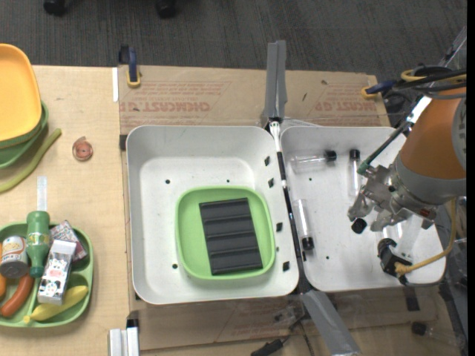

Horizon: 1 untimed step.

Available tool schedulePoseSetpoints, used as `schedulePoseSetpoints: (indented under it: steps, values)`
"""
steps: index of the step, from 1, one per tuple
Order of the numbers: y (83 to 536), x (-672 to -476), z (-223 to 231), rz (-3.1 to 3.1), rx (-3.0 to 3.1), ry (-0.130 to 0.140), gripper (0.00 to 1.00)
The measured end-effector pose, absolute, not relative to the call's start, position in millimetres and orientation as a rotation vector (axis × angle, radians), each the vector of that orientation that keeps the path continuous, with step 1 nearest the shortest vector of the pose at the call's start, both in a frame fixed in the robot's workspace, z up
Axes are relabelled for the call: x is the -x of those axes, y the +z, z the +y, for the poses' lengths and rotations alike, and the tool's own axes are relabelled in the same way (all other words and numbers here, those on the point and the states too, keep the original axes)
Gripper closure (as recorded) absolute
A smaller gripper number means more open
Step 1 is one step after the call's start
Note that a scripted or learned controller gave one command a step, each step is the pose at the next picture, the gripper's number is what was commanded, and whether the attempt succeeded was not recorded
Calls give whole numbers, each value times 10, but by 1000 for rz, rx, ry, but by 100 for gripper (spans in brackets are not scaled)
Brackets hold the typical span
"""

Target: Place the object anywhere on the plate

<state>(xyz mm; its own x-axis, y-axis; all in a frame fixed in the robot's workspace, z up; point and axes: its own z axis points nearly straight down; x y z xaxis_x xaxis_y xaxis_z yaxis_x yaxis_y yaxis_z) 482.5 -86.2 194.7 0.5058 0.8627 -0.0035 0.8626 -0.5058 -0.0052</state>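
Gripper (pixel 371 215) hangs over right bin (pixel 326 265), finger state unreadable, probably no object held. Center on a clear tube (pixel 302 227) before heading to green plate (pixel 191 212).

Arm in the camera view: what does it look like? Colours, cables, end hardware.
The arm has a broad orange band over a grey wrist section. Below it sits a cluster of grey metal and black parts around the pincer. A yellow cable loops out near a black fitting at the lower end, and yellow and blue cables run behind the arm at top right.
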Motion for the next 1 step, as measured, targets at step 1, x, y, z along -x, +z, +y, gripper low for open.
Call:
schedulePoseSetpoints:
  steps: [1]
  values:
    - [1947,-4825,-862,-1560,2724,9,0]
